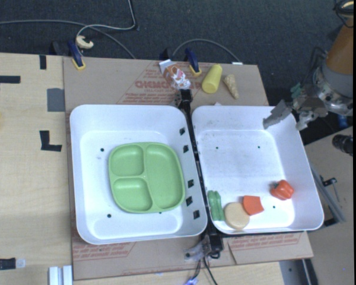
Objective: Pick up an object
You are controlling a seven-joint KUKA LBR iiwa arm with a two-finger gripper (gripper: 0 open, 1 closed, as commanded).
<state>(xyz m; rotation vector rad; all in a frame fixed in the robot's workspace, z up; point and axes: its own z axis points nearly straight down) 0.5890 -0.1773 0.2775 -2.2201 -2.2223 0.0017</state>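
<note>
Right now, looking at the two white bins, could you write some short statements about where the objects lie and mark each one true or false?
1. The green divided plastic plate lies in the left white bin. True.
2. The round tan disc lies in the left bin. False: it lies in the right white bin, near its front edge.
3. The yellow cylinder lies on the cardboard behind the bins. True.
4. The gripper is over the green plate. False: it is at the right bin's back right corner.
5. The small red-orange object lies in the right bin. True.
</note>
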